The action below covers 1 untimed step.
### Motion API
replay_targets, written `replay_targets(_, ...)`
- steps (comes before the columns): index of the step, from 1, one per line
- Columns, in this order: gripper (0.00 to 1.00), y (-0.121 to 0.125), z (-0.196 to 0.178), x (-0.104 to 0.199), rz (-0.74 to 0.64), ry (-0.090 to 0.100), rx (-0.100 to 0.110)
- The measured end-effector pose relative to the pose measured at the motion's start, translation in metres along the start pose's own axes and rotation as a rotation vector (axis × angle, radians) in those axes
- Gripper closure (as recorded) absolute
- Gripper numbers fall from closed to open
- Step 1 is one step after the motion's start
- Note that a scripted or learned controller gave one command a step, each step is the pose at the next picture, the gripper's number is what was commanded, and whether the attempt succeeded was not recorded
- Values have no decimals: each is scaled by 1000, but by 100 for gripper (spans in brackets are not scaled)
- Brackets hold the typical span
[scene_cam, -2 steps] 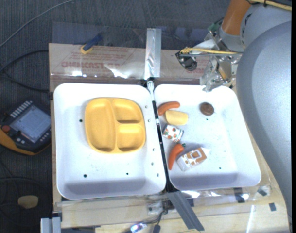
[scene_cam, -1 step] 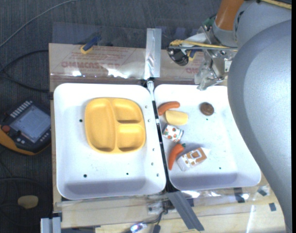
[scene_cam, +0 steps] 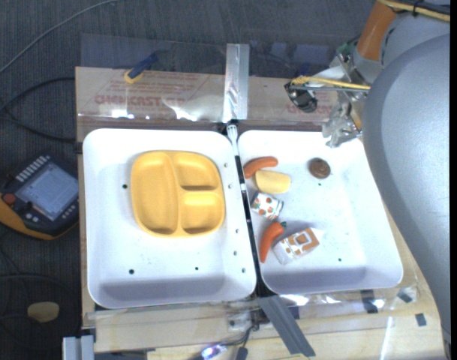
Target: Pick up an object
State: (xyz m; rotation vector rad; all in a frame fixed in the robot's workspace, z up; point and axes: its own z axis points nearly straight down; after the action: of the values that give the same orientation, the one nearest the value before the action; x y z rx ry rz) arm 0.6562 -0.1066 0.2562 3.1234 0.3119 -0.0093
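In left bin (scene_cam: pixel 108 268): yellow divided tray (scene_cam: pixel 177 192) centred, bare white floor all round it. Against divider in right bin (scene_cam: pixel 363 261): sausage (scene_cam: pixel 259 165), yellow wedge (scene_cam: pixel 273 181), small patterned block (scene_cam: pixel 266 205), carrot (scene_cam: pixel 271 239), white-orange toy (scene_cam: pixel 298 244). Brown ball (scene_cam: pixel 319 168) alone, well apart toward back; right half of floor open. Gripper (scene_cam: pixel 341 132) over back rim of right bin, holding nothing; finger gap cannot tell.

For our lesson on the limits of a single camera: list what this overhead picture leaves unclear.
- End effector, camera view: small, glinting at the right white bin's far edge.
- Grey robot arm: cut off by the right edge, covering that bin's right rim.
- Small round brown object: too small to identify.
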Motion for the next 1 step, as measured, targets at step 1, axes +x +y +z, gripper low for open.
replay_targets(1, 100, 1, 20, 4, -3, 0, 0)
